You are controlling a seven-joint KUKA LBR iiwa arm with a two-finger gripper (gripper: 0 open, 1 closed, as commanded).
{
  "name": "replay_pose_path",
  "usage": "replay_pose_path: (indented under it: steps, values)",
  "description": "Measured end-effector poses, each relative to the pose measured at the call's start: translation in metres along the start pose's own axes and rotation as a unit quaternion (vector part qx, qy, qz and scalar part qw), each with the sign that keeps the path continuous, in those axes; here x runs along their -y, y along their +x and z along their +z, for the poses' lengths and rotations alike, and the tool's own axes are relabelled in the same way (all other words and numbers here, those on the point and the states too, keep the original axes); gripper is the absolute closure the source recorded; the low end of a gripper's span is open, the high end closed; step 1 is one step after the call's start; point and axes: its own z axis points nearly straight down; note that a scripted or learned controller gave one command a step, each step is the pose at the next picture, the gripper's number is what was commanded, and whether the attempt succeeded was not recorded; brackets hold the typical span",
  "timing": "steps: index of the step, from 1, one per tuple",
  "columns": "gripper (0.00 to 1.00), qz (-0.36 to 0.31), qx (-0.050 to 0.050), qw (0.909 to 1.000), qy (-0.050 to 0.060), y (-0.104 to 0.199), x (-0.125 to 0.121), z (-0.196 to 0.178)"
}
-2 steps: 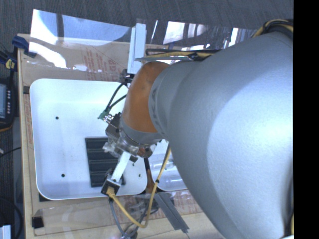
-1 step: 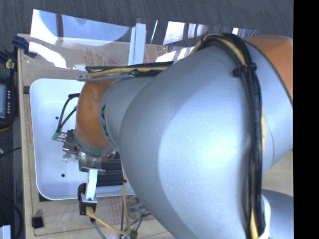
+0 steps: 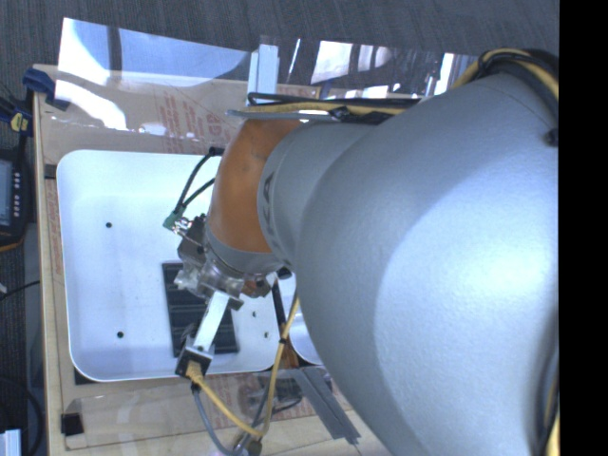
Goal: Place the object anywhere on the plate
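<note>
one dark ribbed slab, likely your object, lies in the left bin under the gripper; whether it's gripped you can't tell, so a lift may come up empty.

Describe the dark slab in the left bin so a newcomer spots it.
Find the left white bin. Near its lower right corner, partly under the arm, lies a flat dark rectangle. Unlike the floor's tiny dots, it is broad and straight-edged.
</note>
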Motion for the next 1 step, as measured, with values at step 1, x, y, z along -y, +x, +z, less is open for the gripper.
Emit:
replay_pose_path:
  steps: [1]
  values:
    - [0.0,0.0,0.0,1.0,0.0,0.0001,0.0001,0.0]
